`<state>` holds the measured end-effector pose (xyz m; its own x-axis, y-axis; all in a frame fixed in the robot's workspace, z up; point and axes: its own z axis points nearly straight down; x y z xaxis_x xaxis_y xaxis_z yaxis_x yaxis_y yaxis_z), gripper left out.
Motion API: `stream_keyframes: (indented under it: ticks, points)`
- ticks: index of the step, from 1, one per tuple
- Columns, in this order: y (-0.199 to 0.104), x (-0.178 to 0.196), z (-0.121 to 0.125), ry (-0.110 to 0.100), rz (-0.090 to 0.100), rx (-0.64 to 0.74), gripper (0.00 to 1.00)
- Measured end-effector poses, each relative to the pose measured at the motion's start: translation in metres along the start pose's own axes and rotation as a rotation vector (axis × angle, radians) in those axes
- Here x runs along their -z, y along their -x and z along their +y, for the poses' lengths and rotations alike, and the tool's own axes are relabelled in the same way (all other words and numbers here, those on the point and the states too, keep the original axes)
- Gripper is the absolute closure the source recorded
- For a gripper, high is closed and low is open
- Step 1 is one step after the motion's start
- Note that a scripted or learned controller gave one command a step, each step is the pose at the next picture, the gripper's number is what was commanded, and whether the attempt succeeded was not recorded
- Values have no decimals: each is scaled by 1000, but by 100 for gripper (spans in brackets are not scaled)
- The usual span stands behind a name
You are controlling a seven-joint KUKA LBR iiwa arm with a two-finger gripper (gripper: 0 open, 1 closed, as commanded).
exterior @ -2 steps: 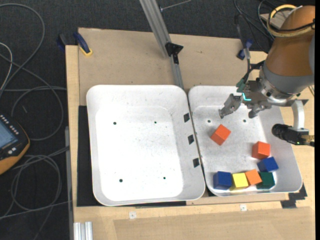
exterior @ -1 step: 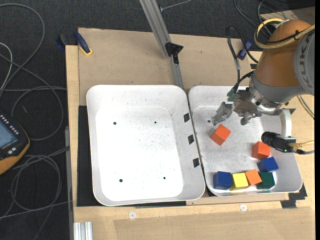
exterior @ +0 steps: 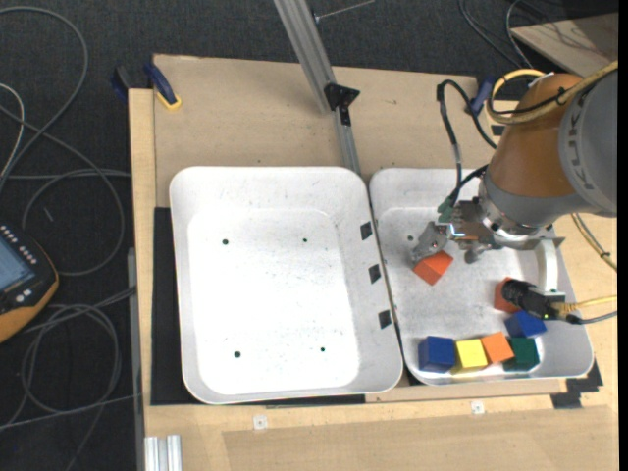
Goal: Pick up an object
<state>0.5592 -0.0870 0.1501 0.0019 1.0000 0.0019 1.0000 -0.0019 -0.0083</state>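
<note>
The gripper (exterior: 444, 246) hangs over the right bin (exterior: 412, 192), its jaws apart and straddling the top of an orange block (exterior: 433, 267), apparently lined up to grasp it. Nearer the camera than that block, four more coloured blocks (exterior: 479, 352) line the bin's front wall.

No legible txt, labels, brand names or nos. anywhere in the camera view. Handheld device (exterior: 20, 273) at left edge has a lit screen, maybe w/ characters, but too small & blurred to read.
</note>
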Motion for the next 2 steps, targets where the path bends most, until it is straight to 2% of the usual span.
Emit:
stream_keyframes:
  ticks: [1,2]
  points:
    - [-1,-53,-1,0,1,1,0]
    - [-1,-39,1,9,0,1,100]
